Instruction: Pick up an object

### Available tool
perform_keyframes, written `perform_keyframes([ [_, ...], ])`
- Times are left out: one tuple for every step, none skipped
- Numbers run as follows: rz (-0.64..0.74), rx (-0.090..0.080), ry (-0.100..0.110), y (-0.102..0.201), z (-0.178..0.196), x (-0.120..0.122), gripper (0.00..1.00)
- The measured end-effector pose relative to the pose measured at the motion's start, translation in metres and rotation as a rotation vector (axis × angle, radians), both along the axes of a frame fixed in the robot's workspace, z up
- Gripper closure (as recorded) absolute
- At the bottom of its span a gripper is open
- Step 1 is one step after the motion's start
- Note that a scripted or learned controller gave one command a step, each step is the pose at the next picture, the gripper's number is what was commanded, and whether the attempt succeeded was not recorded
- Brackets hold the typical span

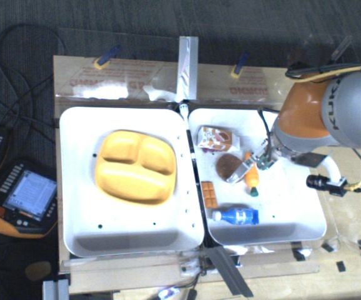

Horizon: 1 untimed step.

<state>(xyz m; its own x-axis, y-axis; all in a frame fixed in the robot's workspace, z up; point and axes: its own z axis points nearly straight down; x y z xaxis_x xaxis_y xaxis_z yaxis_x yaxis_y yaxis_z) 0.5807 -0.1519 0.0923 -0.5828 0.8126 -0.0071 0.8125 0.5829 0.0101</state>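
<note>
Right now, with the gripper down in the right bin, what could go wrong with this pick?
The gripper sits between the carrot and the brown disc, so it might catch both or neither. The two lie close together, so closing could nudge the carrot aside. The snack packet nearby could also get bumped.

Black capital letters spelling "KUKA", running top to bottom, stand on the grey curved housing of the robot arm (349,114) at the right of the scene, just past its orange band. Faint reddish print on the clear plastic sheeting (115,80) along the far edge of the bench is too blurred to read, as are the label of the blue-wrapped bottle (235,216) and the lit screen of the handheld control pendant (27,192) at left.
</note>
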Motion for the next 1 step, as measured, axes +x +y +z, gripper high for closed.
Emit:
perform_keyframes([
  [-0.001,0.004,-0.004,0.0012,0.0100,0.0016,1.00],
])
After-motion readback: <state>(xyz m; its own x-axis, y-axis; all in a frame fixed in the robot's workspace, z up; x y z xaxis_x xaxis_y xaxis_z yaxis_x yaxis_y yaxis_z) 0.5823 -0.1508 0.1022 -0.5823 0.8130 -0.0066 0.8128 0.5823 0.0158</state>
